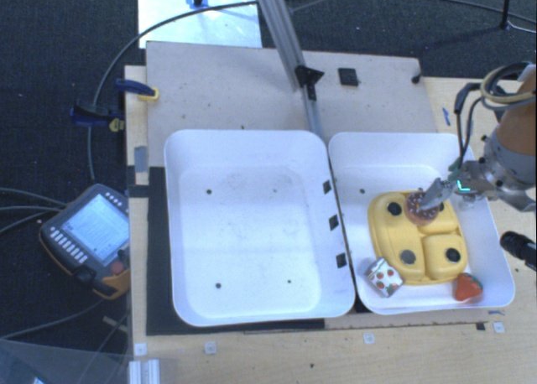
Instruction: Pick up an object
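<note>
- Presently, arm (512, 143): reaches in from the right over the right bin (352, 164).
- Gripper (430, 199): low over a brown ring-shaped object (419, 208); whether it is parted or closed cannot be told.
- Ring-shaped object: rests on a yellow compartment tray (419, 240).
- Patterned cube (383, 277): touching the tray's near corner.
- Red object (468, 288): bin's near right corner.
- Left bin (180, 206): beside the right one.

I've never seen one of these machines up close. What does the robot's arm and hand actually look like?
The arm is a rounded grey metal body with an orange band near its upper end. Black cables loop around it by the top. It narrows to a slim grey hand, with a small turquoise light glowing where the hand joins the wrist. Its tip is too small here to make out finer detail.
</note>
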`<state>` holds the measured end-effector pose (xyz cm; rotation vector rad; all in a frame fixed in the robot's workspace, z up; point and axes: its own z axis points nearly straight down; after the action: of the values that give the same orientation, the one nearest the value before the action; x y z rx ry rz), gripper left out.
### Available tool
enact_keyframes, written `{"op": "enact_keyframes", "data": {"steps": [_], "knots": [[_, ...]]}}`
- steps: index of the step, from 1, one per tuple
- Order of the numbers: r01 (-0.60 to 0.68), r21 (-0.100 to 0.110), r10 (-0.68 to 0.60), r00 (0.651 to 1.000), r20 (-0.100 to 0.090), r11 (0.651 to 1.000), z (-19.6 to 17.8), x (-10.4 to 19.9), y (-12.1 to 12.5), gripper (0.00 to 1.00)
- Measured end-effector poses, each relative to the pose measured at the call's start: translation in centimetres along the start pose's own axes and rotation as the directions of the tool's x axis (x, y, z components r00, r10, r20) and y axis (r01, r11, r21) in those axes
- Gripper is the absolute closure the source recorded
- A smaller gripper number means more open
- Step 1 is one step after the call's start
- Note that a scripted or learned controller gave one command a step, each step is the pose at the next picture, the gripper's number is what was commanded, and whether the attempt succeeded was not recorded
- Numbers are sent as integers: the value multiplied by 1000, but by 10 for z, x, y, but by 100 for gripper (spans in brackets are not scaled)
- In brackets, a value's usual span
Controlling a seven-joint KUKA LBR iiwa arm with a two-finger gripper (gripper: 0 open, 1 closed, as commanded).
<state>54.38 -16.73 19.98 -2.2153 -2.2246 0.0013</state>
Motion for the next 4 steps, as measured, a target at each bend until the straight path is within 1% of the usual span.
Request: {"op": "enact_keyframes", "data": {"steps": [1,2,3,4], "knots": [[1,-4,-1,1000,1,1000,-1,0,1,0],[-3,0,3,1000,0,1000,49,0,-9,0],[2,-15,-2,1000,4,1000,71,1,-5,0],[1,-17,0,1000,4,1000,75,1,-4,0]]}}
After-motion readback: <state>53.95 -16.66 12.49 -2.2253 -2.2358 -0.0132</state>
